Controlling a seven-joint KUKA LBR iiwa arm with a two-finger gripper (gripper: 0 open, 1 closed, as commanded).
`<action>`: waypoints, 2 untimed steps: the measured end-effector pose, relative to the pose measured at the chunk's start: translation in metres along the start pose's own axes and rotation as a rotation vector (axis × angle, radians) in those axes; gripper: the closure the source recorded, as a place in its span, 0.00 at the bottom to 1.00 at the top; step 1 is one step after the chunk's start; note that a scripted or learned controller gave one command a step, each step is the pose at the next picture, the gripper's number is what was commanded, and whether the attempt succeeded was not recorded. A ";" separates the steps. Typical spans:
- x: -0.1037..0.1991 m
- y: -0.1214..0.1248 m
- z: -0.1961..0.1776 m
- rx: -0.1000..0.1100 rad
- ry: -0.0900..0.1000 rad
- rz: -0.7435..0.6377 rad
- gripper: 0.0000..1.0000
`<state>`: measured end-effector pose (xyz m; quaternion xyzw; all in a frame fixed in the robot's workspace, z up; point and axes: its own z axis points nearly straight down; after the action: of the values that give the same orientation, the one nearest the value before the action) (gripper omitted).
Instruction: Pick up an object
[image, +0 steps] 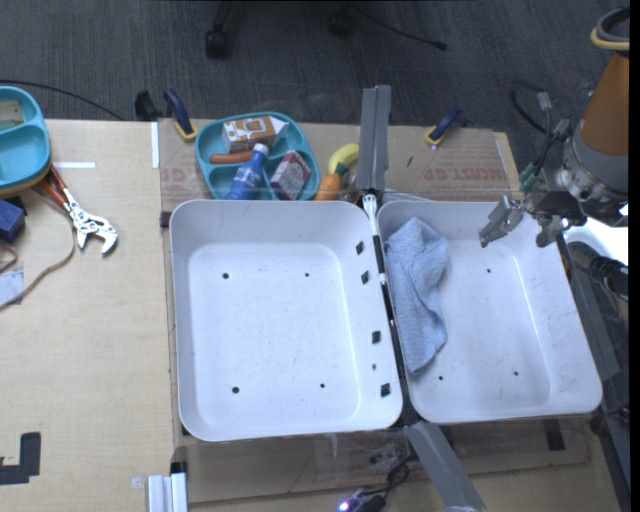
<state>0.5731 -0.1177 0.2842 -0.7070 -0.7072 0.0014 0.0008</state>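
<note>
The left bin has a bare floor, open from above all over. In the right bin a cloth lies along the left wall, touching it; the floor to its right is bare. A grey post stands behind the seam between the bins. A blue tray of small items sits behind the left bin.
</note>
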 end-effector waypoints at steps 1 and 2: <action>0.007 0.028 0.191 -0.007 0.000 0.084 0.00; -0.001 0.087 0.190 -0.005 -0.002 -0.120 0.00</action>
<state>0.6593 -0.1188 0.0935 -0.6631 -0.7485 0.0003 -0.0015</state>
